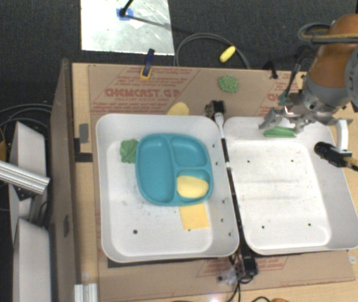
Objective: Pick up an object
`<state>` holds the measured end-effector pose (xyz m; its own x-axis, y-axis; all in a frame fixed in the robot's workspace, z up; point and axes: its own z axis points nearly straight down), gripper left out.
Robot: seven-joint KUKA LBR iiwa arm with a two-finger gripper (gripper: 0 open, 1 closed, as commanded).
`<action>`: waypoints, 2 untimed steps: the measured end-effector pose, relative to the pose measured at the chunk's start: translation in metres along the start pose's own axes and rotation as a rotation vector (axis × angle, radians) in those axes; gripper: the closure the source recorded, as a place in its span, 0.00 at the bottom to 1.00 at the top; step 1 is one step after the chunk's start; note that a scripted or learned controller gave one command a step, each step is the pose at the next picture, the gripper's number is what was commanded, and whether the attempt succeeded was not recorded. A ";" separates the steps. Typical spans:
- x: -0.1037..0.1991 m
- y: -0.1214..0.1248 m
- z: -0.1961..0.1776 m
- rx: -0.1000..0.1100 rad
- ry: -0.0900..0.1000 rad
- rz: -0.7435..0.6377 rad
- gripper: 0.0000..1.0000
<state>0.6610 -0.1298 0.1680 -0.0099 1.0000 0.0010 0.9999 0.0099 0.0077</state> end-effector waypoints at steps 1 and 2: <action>0.082 -0.042 -0.051 0.005 0.003 -0.002 1.00; 0.146 -0.053 -0.044 0.008 0.001 -0.001 1.00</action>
<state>0.6066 0.0154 0.2121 -0.0108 0.9999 0.0023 0.9999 0.0108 -0.0006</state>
